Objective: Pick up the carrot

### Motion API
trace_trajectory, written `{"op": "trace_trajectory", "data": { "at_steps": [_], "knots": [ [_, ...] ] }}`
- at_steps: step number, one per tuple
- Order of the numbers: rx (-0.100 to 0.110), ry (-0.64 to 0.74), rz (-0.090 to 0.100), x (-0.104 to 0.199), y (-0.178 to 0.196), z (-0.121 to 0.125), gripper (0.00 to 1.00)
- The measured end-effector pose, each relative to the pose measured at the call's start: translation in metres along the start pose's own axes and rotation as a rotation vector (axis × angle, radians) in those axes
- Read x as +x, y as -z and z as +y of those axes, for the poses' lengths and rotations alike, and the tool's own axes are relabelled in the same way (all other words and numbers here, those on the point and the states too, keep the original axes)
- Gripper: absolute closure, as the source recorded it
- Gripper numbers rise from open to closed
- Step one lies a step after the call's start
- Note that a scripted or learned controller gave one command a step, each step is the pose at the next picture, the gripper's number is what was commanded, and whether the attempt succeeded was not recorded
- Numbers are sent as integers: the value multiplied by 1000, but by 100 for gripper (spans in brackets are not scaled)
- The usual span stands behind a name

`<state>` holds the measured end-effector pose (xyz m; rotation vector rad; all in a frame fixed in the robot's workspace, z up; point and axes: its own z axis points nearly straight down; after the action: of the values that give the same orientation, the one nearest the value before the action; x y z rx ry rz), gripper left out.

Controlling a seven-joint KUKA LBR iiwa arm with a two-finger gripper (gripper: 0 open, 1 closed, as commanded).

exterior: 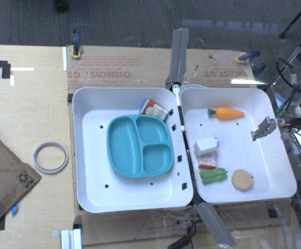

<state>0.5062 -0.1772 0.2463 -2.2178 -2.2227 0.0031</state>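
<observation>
Carrot (227,113) located in the right bin (274,139), near its back wall, lying on its side with the green top pointing left; nothing touches it.

Bench surface at far left: brown cardboard piece (2,178) at the left edge, with a roll of tape (50,156) lying flat just right of it.

Left bin (83,154): a teal divided plate (140,146) sits near the centre. A small printed packet (154,109) lies behind the plate, touching or just beside its far rim.

Right bin, front half: a white block (206,145) rests against a small red-and-white item (207,161); green pea pods (213,175) lie just in front of these, and a round tan cookie (242,180) sits to their right.

Gripper (263,129) is over the right bin's right side, well apart from the carrot and holding nothing. Whether its fingers are spread or pressed together cannot be told from this angle.
</observation>
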Motion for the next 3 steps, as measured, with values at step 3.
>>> {"op": "trace_trajectory", "data": {
  "at_steps": [3],
  "knots": [
    [-14,-276,-2,38,-148,145,0]
  ]
}}
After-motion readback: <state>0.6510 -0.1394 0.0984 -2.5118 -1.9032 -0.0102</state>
